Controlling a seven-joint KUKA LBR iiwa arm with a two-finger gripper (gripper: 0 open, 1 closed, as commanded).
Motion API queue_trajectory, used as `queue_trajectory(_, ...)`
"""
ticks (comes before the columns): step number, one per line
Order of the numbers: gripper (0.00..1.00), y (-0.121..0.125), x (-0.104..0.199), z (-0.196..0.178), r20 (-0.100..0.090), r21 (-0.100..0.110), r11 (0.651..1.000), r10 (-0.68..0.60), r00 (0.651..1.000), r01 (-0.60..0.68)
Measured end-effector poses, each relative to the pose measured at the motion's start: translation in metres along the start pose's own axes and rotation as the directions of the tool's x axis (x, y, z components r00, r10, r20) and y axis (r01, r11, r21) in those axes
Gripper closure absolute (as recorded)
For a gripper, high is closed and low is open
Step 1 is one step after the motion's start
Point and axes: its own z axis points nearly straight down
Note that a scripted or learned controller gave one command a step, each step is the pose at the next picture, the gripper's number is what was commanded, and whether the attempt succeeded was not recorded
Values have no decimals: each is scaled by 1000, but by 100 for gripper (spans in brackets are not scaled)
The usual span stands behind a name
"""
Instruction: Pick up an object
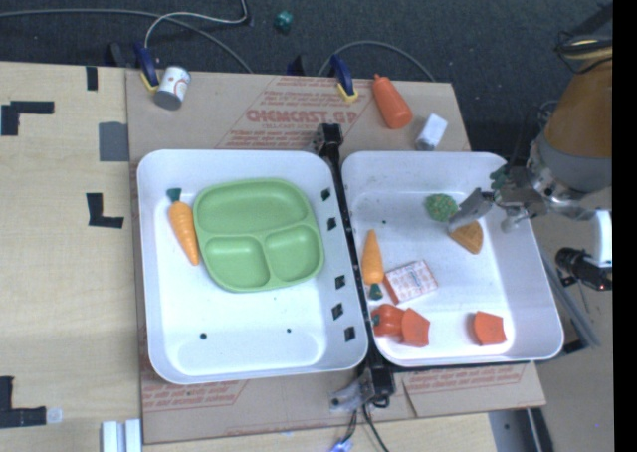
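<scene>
Bins [159,241]: white plastic, smooth, slight gloss. Green tray [257,233]: matt plastic. Surface [289,119]: brown printed cardboard, matt. Carrot [183,229]: smooth orange plastic. End effector [482,205]: grey metal, dull sheen. Floor [418,2]: dark rough carpet.

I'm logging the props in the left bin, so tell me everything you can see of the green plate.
The green plate is a light green divided tray that looks like plastic, with rounded corners, one wide compartment at the top and two smaller ones below. It lies flat, slightly rotated, in the left bin, holding nothing. A toy carrot lies just beside its left edge.
</scene>
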Motion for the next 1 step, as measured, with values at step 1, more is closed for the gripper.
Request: queue_trajectory(1,0,58,-19,68,0,2,1000,0,1000,0)
